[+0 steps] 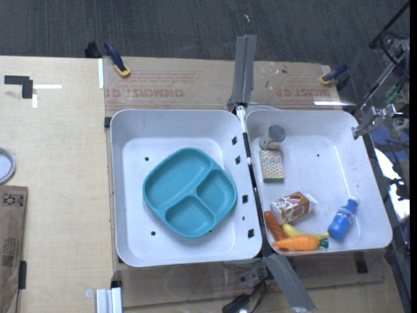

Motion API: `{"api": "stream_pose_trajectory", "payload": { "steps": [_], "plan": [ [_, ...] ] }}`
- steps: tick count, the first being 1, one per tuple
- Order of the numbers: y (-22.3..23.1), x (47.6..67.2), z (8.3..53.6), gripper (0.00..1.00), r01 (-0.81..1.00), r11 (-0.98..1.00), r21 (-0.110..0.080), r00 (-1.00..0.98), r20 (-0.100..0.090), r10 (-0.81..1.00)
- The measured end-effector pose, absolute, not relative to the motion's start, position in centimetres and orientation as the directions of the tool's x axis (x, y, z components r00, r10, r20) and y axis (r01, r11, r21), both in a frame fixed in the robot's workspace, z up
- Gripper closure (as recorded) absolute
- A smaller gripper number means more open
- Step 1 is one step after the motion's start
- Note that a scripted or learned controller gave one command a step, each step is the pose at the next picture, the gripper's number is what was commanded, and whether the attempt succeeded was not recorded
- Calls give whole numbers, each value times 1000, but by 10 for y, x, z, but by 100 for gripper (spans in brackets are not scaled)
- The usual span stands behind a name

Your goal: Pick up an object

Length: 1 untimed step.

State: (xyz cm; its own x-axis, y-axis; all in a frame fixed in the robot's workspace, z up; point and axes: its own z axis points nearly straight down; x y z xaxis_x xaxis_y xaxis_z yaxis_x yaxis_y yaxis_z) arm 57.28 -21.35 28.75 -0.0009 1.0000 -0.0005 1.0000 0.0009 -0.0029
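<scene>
The left bin [124,175] holds a teal divided plate [189,191] lying flat in its middle. Several small things lie in the right bin [361,175]. A grey cup [276,134] and a speckled greenish box [272,165] sit near its left wall. An orange-and-white carton [290,207] lies lower down. A blue bottle [342,219] rests at the lower right. Along the front edge are an orange carrot [298,242], a yellow piece [294,231] and a reddish-orange piece [273,223], all close together.
A grey bar [244,70] stands behind the seam between the bins. Blue-and-yellow clamps [116,60] [333,77] pin the cardboard backing. A metal frame with cables [384,109] stands at the right. A tape roll [5,167] and a brown bag [12,240] lie far left.
</scene>
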Motion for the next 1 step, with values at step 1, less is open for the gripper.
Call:
{"api": "stream_pose_trajectory", "payload": {
  "steps": [1],
  "plan": [
    [-217, 538, 102, 0, 984, 177, -6, -177, 10, 984]
  ]
}}
